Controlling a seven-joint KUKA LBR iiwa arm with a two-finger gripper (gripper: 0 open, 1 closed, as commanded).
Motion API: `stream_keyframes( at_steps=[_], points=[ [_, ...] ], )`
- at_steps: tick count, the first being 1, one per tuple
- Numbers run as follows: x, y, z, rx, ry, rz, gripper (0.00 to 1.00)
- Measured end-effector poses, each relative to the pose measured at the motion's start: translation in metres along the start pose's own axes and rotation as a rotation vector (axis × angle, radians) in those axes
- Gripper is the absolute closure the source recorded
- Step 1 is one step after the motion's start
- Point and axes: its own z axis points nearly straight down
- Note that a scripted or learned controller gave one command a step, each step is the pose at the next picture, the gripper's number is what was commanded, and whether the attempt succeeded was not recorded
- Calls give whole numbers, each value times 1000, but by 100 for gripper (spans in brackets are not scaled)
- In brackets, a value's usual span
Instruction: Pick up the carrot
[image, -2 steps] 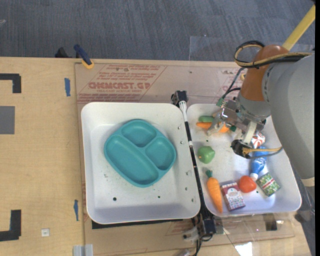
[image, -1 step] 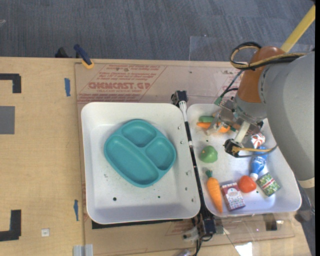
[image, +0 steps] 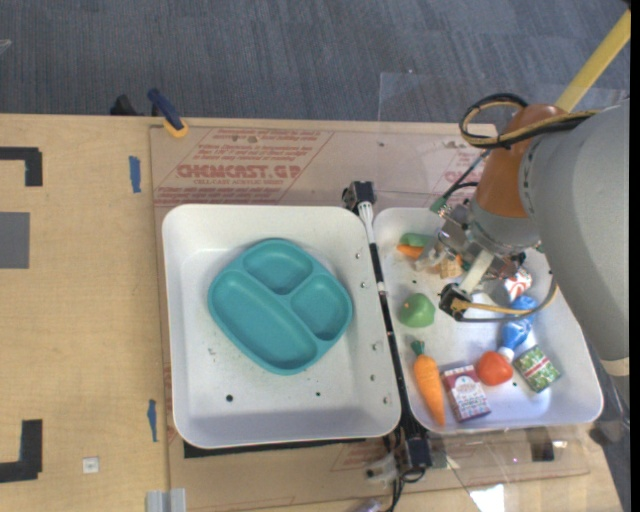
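Carrot (image: 429, 386) beside maroon box (image: 466, 391)

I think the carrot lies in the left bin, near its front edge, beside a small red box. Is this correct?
Not quite. The camera view shows the carrot in the right bin, not the left one. The rest holds: it lies near the front edge, beside the small red box.

floor (image: 250, 50): grey, perhaps carpet | bench (image: 70, 300): tan board | cardboard sheet (image: 300, 165): red print
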Motion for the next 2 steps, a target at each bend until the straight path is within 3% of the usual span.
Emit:
stream_keyframes(
  at_steps=[1,2],
  points=[
    [0,1,-12,-4,-2,-4,100],
    [74,-71,-99,0,6,131,100]
  ],
)
